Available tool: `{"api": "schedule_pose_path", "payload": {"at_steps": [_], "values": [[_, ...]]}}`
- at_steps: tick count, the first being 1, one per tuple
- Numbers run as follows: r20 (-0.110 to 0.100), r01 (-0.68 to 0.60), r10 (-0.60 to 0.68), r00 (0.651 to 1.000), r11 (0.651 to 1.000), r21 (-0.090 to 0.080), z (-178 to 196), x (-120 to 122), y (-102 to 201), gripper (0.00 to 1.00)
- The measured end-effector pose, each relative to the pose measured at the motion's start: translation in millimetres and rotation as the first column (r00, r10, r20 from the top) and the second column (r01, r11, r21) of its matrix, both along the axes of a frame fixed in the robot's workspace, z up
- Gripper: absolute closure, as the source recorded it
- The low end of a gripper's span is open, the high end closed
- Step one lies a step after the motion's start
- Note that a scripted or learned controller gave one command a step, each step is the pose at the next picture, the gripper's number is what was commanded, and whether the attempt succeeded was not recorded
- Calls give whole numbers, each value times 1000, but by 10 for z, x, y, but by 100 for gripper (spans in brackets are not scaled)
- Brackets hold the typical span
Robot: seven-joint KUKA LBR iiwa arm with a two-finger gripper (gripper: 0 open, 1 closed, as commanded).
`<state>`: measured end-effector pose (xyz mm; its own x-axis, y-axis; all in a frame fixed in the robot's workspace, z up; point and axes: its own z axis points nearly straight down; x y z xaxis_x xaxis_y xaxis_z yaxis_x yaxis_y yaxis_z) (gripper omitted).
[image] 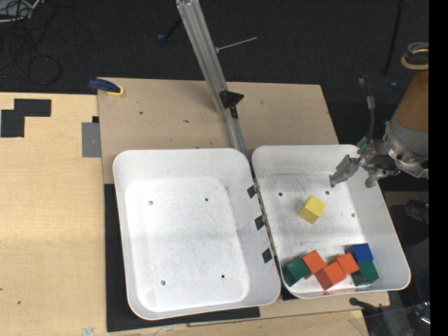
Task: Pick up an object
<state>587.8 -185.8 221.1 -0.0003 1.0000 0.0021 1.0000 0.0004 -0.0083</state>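
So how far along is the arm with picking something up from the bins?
Nothing looks picked up yet. The tool hangs over the upper right part of the right bin, with no object seen in it. The yellow block lies alone on the bin floor, down and left of the tool. The other blocks sit bunched at the near edge. Descending, closing on an object and lifting all remain.

One block lies mid right bin, others crowd its near edge.
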Motion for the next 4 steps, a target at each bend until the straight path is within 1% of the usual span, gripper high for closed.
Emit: {"api": "schedule_pose_path", "payload": {"at_steps": [1, 2, 3, 4], "values": [[0, 1, -1, 1000, 1000, 0, -469, 6, -63, 0], [4, 2, -2, 1000, 1000, 0, -899, -35, -52, 0], [7, 7, -7, 1000, 1000, -2, -778, -30, -66, 100], [11, -1, 1, 1000, 1000, -2, -308, 44, -16, 100]]}}
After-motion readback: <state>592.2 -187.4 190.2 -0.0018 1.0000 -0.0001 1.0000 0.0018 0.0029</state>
